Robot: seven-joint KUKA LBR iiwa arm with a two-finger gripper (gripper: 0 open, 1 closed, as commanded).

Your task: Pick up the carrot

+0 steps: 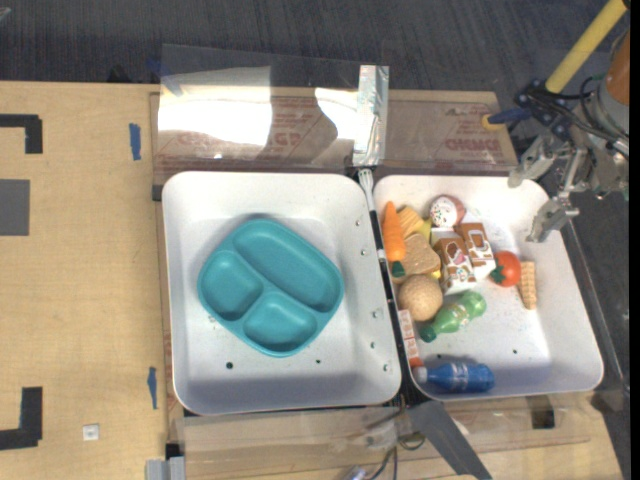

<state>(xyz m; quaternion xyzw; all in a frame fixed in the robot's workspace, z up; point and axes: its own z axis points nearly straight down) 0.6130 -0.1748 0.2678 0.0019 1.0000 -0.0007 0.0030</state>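
Observation:
The carrot (394,230) is an orange stick with a green end, lying against the left wall of the right bin (560,353), at the edge of a heap of toy food. My gripper (533,200) hovers over the bin's upper right corner, well to the right of the carrot. Its two fingers (545,222) are spread apart with nothing between them.
The heap beside the carrot holds a round white and red item (445,211), a brown box (466,253), a red tomato (507,270), a tan ball (420,296) and a green bottle (456,315). A blue bottle (456,375) lies near the front. A teal divided plate (270,283) sits in the left bin (190,208).

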